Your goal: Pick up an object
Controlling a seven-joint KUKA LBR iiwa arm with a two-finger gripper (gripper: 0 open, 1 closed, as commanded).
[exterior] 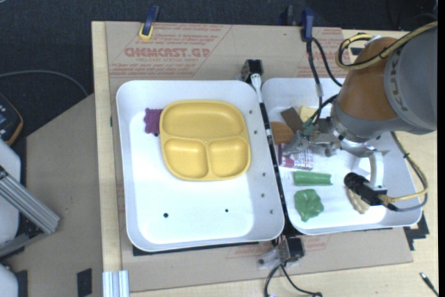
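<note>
The right bin (351, 221) holds several small things. A brown piece (281, 131) lies at its left wall, with a pale yellow piece (306, 113) behind it. A pink and white packet (297, 161) sits lower, then a flat green strip (311, 178) and a lumpy green piece (308, 204). My gripper (300, 141) is low in this bin, just above the packet and right of the brown piece. Nothing is visibly held.
In the left bin (198, 222) a yellow divided plate (205, 138) lies near the back, with a purple thing (152, 119) at its left edge. The grey and orange arm (379, 90) covers the right bin's back right part. Cables run along the bench's far edge.
</note>
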